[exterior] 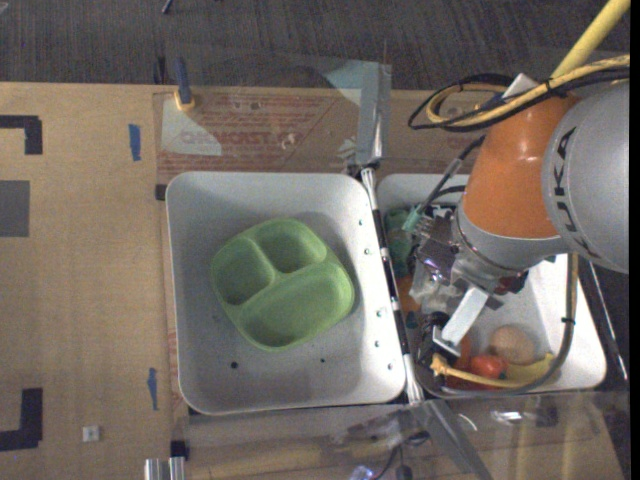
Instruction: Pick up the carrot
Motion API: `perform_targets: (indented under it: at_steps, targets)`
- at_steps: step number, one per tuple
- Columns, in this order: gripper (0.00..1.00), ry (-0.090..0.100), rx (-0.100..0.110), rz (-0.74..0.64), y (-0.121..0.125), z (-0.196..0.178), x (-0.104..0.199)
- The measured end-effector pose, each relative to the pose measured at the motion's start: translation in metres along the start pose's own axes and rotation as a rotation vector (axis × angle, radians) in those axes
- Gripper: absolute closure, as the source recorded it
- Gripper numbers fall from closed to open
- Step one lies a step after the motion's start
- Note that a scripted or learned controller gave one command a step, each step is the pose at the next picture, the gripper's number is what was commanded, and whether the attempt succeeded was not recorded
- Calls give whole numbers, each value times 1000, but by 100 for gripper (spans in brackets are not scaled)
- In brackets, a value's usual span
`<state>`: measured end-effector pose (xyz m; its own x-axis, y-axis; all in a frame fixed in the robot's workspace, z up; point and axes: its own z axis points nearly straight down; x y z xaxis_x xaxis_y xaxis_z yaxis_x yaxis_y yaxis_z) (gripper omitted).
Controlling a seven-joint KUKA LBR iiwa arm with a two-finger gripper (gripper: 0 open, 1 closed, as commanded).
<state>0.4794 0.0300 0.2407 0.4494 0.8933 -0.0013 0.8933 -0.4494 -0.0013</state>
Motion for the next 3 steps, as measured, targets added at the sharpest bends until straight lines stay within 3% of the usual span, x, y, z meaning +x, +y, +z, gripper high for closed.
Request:
perform_targets:
  at_steps: [1,2,3]
  targets:
    - [100,0,-1,-464,18,13,31]
    - [100,1,-1,-207,-15,8,56]
    - [100,0,-1,92,-23,-64,118]
